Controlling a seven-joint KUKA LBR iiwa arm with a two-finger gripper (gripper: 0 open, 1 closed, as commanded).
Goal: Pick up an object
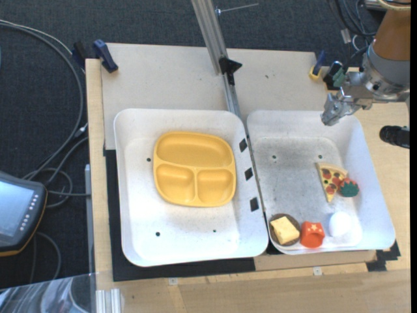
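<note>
- I saw the bench (169, 77) spread out left of and below the claw, bearing both white bins.
- The left bin (130, 175) lay well to the claw's left and lower in the view; the right bin (287, 142) sat directly beneath and below the claw, with its far rim just under the fingertips.
- The arm (394, 41) came in from the right, with its orange band up and right of the claw.
- A yellow divided plate (194, 168) rested in the left bin, well apart from the claw on its lower left.
- The claw (331, 115) hung over the right bin's far right corner, with nothing between its fingers; I could not tell how wide they stood.
- A pizza slice toy (331, 178) lay below the claw, on the bin's right side, touching a small green piece (350, 188).
- Further below, along the near edge, a white round object (341, 225), a red object (313, 234) and a yellow block on a brown base (283, 230) sat in a row, all well apart from the claw.
</note>
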